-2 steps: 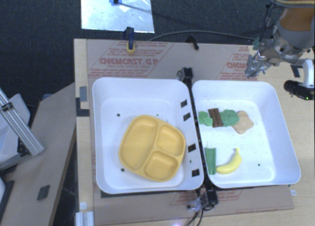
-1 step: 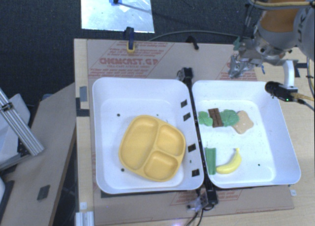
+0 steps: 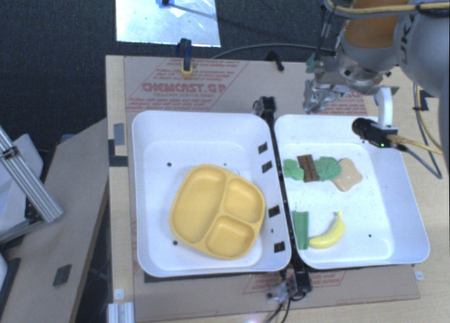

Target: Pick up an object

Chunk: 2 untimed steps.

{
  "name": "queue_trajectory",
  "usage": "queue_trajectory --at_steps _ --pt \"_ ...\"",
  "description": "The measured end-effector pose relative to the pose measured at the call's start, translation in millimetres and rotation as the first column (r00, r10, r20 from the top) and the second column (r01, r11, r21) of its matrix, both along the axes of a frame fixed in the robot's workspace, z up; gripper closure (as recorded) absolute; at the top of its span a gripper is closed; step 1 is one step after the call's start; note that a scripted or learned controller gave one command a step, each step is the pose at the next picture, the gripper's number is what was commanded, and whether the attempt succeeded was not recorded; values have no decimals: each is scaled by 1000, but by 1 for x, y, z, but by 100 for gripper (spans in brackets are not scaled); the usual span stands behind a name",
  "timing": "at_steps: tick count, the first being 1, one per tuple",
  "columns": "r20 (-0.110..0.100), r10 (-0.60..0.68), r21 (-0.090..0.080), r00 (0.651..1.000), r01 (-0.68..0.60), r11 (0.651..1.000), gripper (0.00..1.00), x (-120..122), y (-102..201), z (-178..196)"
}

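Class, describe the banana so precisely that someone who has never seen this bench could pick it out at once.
Find the right-hand white bin, the one without the yellow tray. Look at its near edge, below the cluster of green, brown and tan pieces. The banana lies there beside an upright green strip; it alone is yellow and curved.

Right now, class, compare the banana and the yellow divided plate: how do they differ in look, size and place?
The banana is a small curved piece; the plate is much larger, broad and split into three compartments. The banana lies in the right bin, beside a green strip; the plate lies alone in the left bin. The banana's yellow is brighter, the plate's duller. Both are yellow and lie flat.
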State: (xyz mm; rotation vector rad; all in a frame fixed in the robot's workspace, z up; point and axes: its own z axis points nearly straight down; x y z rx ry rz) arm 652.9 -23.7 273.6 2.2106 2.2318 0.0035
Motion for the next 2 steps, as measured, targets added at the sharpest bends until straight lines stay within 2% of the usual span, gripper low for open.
queue_trajectory --at_steps 1,2 --pt "-2 1 1 1000 -1 1000 100 -12 62 -14" --pt "-2 0 0 1000 0 1000 100 -15 108 -28"
